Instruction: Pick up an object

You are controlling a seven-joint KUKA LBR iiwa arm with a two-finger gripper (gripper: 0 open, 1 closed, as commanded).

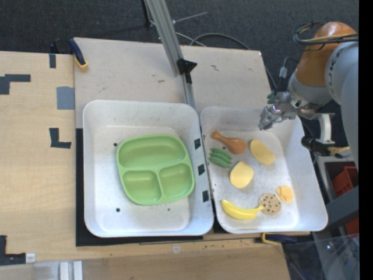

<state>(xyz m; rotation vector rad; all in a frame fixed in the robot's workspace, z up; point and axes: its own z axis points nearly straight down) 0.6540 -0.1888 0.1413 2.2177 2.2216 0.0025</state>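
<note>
So the stuff you could grab is all in the right bin (306, 174). You've got a brown drumstick (229, 142) near the top, with a small green ridged piece (220, 157) just below it to the left. To the right of the drumstick sits a yellow oval piece (262, 152), and below that a second yellow lump (241, 175), roughly in the middle of the bin. Along the bottom edge there's a banana (239, 210), a round speckled cookie (269, 203) touching its right end, and a small orange-yellow bit (285, 193) just beside the cookie.

Your pincer (268, 120) is over the top right part of that bin, above and a bit right of the yellow oval, not touching any of the objects. You can't tell from this angle whether it's spread or pressed together, and nothing shows between the tips.

The left bin (96, 156) holds a green divided plate (155, 168) with three compartments. Both bins sit side by side on the surface (122, 69), and a metal pole (166, 25) slants down to the gap between them.
</note>
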